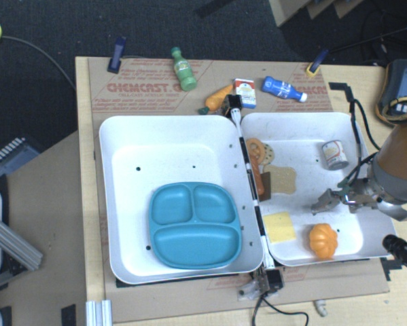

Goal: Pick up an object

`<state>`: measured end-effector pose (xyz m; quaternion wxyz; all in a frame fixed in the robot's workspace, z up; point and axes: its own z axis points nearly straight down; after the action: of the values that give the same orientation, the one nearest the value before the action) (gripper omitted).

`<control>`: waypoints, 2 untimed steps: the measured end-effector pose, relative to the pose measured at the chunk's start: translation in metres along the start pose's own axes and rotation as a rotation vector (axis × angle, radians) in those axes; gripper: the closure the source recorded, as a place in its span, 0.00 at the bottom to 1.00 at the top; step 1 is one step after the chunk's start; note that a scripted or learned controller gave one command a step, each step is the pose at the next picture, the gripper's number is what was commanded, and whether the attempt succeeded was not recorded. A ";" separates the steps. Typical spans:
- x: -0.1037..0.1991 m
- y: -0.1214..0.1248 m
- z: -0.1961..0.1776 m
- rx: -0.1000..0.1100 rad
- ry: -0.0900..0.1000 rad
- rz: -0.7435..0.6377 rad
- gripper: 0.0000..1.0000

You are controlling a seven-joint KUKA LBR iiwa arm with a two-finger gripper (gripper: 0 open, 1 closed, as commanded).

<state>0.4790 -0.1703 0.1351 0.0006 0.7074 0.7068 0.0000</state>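
Orange and round, the pumpkin-like toy (323, 240) sits by the right bin's (291, 122) near edge, just below and slightly left of the claw (327, 201), whose fingers look spread with nothing between them, pointing toward the bin's middle.

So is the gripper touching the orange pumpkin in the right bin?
Apart. In the camera view the gripper hangs above and left of the pumpkin, with a clear strip of white bin floor visible between them.
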 end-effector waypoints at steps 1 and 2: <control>0.008 0.070 -0.037 -0.002 0.000 -0.002 0.00; -0.039 0.127 0.049 0.001 0.001 -0.001 0.00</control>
<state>0.6062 -0.2093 0.0864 -0.0001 0.7071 0.7071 -0.0001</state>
